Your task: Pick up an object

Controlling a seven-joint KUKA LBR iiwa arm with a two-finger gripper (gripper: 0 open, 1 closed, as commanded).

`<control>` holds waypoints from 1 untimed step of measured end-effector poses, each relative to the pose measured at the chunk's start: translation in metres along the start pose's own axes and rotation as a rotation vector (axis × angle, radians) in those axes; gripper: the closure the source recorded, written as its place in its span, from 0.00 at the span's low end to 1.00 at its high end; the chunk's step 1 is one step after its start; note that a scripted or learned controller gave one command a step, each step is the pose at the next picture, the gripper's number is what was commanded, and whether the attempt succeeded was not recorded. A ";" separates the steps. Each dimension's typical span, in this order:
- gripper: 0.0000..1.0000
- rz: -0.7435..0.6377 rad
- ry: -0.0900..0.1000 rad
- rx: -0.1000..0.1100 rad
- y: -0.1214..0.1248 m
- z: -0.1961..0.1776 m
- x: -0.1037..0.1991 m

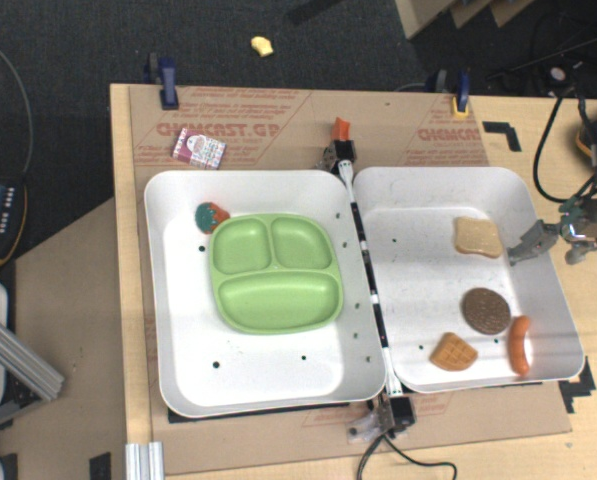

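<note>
At the right bin's [418, 193] right rim, gripper [538, 240] sits low beside the bread [477, 237], holding nothing; can't tell its opening. Cookie [487, 310], waffle [453, 352], sausage [519, 345] lie nearer. Likely lining up on bread, the closest target.

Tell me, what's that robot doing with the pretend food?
The robot's gripper is reaching in over the right bin, close to a slice of toy bread. It isn't holding anything. A brown cookie, a waffle piece and a hot dog lie in that bin too. The left bin holds a green divided plate.
</note>
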State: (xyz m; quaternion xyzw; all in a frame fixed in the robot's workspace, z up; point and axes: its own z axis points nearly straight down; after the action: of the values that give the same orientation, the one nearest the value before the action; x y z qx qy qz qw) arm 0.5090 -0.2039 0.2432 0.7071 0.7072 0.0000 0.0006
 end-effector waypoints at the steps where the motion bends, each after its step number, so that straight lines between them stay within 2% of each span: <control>1: 0.00 0.000 0.006 0.015 0.014 0.154 -0.005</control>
State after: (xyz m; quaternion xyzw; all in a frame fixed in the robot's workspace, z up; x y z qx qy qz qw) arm 0.5227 -0.2094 0.0892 0.7072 0.7070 -0.0031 -0.0068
